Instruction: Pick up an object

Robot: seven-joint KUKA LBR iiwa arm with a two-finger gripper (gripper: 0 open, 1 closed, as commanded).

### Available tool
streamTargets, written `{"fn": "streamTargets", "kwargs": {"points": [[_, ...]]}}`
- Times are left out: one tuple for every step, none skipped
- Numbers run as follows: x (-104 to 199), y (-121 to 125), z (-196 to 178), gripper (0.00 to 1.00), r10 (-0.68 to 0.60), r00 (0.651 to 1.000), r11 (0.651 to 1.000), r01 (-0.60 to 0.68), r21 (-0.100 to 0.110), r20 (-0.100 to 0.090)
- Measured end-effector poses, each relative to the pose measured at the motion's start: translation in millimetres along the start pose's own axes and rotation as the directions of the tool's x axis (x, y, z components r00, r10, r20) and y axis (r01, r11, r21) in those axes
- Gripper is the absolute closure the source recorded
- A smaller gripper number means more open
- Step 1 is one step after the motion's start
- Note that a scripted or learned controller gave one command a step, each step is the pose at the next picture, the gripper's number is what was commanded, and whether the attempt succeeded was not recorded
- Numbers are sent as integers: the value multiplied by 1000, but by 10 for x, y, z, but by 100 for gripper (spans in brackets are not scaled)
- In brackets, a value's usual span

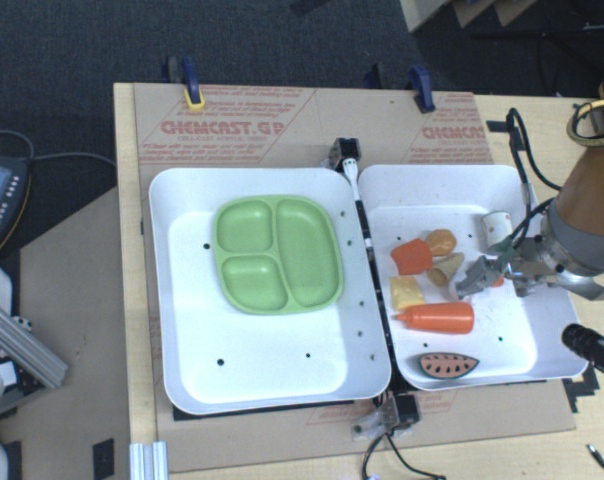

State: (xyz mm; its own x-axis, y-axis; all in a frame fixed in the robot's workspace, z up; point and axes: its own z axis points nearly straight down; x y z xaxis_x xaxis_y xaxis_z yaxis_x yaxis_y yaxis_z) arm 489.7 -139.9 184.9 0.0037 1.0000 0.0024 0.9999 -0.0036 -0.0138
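The gripper point(474, 276) is seen low inside the right bin point(437, 183), reached in from the right edge of the view; whether anything is grasped cannot be told, as its tip is small and dark against the toys. Just to its left, a tan piece point(445, 269) lies almost touching it, with a rounded brown bread-like piece point(441, 240) a little farther up and left. Beyond these, farther left, an orange-red block point(411, 257) is found, and below that a pale yellow piece point(406, 293). Directly below and slightly left of the gripper, a long red-orange carrot-like toy point(437, 316) lies on its side. Well below it, near the bin's front wall, a watermelon slice point(448, 365) rests. Far to the left, across the divide, a green sectioned plate point(278, 254) sits in the left bin point(182, 298).
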Motion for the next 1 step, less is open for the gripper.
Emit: {"fn": "streamTargets", "kwargs": {"points": [[2, 33, -65, 0, -3, 1000, 1000, 3, -14, 3]]}}
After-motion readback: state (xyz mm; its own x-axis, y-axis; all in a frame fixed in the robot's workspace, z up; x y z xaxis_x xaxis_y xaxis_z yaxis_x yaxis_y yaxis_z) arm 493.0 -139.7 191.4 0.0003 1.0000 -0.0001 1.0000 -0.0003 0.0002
